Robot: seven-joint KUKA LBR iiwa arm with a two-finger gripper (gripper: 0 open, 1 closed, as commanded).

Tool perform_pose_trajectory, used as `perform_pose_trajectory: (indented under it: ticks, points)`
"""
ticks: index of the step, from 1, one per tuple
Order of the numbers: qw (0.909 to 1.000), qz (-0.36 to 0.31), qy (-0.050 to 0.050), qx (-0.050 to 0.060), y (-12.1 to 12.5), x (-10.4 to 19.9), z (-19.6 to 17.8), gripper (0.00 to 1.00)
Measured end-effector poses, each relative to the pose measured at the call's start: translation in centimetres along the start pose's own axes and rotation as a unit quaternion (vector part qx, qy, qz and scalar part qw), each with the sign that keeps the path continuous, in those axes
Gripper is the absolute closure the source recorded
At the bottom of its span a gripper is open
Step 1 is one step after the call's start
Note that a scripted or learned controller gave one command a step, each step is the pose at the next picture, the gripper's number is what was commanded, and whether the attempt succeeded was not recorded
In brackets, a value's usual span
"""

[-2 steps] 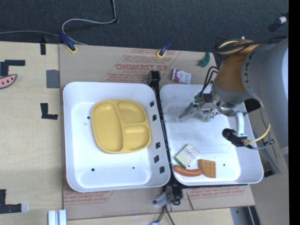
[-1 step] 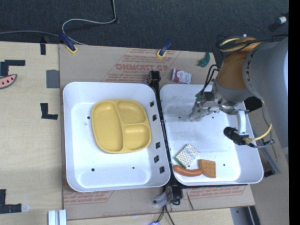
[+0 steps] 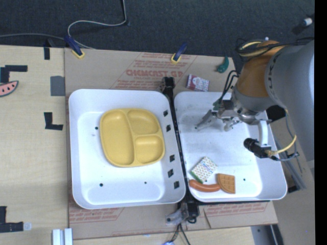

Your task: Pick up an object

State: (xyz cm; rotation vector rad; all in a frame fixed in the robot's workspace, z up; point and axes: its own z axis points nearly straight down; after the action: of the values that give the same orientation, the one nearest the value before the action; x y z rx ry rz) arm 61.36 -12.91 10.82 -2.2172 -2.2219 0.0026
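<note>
Near right bin's front, patterned white packet [image 3: 204, 169], brown waffle [image 3: 226, 182], red sausage [image 3: 204, 186]

The tool [image 3: 213, 119] hovers, seemingly empty, over the right bin [image 3: 265, 188]; yellow plate [image 3: 132, 137] left.

Red print "CHEMCAST GP" on brown cardboard sheet [image 3: 148, 73] under bins; other print too small to read.

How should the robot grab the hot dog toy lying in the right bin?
Probably across the middle of the hot dog, from straight above, fingers closing across its thin width. It lies flat along the bin's near wall, with the waffle at its right end, so the middle likely leaves the most room.
</note>
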Motion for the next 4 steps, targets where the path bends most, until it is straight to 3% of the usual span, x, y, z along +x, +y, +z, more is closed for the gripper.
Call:
perform_pose_trajectory:
  ticks: [1,2,3,4]
  points:
    - [1.0,0.0,-0.001,-0.004,-2.2,-0.6,2.2,0.0]
    - [1.0,0.001,-0.002,-0.004,-2.1,-0.8,1.1,1.0]
    - [1.0,0.0,-0.002,-0.004,-2.1,-0.8,1.1,0.0]
    - [1.0,0.0,-0.001,-0.004,-2.1,-0.7,0.2,1.0]
